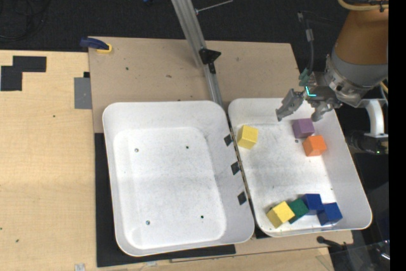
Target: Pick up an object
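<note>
- We see the gripper [306, 108] hanging over the far part of the right bin [358, 190], reaching in from the right below the arm's orange band [365, 25].
- Its two fingers [288, 105] stand spread apart with nothing between them; we would call them released.
- The purple block [303, 128] lies in the right bin just below the gap between the fingers, nearer the right-hand finger, and seems apart from both, though we cannot tell for sure.
- The orange block [314, 145] sits just beside the purple one, on its near right side, with their corners close or touching; we cannot tell which.
- A yellow block [247, 136] lies alone near the right bin's left wall, well apart from the fingers, to their left and a little nearer to us.
- At the near end of the right bin we see a cluster: another yellow block [278, 214], a green block [296, 208] touching it, and two blue blocks [312, 202] [329, 213] just beside those, toward the near right corner.
- The cluster is well apart from the gripper, across the length of the bin.
- The left bin [114, 120] lies beside the right one, their inner rims meeting along a row of small black clips [235, 167].
- A metal rail [187, 16] slants up from the far junction of the two bins.
</note>
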Robot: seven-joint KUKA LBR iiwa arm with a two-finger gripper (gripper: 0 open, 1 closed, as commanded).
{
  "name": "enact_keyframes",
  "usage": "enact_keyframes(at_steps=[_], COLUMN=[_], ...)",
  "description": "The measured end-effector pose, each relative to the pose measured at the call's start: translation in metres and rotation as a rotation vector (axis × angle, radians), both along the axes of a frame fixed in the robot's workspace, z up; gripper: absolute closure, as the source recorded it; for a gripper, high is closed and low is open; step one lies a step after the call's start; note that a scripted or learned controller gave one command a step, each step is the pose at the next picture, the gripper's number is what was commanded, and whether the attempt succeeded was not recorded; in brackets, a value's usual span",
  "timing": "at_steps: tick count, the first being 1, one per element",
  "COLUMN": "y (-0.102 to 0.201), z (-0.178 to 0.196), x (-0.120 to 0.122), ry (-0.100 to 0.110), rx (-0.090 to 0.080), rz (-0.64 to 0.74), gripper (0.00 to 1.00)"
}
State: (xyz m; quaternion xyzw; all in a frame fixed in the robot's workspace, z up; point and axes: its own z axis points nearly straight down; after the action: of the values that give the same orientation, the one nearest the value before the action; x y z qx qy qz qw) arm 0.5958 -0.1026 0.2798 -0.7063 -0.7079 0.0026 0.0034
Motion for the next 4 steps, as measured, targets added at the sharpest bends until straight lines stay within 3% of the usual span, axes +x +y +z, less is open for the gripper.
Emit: enact_keyframes(at_steps=[1, 4], y=[-0.001, 0.000], z=[0.003, -0.152], x=[0.001, 0.002], ry=[-0.005, -0.001], rx=[0.000, 0.000], rz=[-0.002, -0.003], gripper=[0.00, 0.00])
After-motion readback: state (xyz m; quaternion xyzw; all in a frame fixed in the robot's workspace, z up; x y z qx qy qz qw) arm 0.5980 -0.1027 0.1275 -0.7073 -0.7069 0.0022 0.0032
